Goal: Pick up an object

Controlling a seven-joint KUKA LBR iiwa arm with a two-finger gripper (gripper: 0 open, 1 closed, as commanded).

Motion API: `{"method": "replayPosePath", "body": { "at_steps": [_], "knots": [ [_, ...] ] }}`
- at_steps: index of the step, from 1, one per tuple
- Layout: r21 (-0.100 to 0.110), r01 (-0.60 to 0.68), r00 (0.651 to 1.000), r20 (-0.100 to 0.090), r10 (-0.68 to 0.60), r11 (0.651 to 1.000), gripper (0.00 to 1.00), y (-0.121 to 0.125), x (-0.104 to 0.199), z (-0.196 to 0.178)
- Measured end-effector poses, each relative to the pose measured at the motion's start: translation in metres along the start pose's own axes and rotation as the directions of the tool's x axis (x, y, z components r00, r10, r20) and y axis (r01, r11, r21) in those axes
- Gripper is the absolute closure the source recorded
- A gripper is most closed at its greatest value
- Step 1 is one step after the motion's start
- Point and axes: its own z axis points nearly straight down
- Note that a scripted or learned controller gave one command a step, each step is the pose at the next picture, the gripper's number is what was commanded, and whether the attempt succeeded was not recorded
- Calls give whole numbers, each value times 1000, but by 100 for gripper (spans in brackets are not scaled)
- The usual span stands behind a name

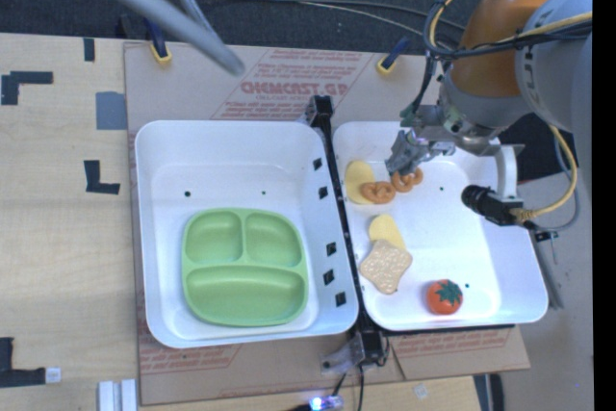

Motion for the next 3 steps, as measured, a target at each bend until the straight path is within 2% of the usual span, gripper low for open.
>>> {"method": "replayPosePath", "body": {
  "at_steps": [1,2,3],
  "knots": [
    [1,-1,1000,1,1,1000,100,6,52,-6],
    [3,0,1000,1,0,1000,100,7,110,4],
    [1,0,1000,0,0,1000,100,0,160,-8]
  ]
}}
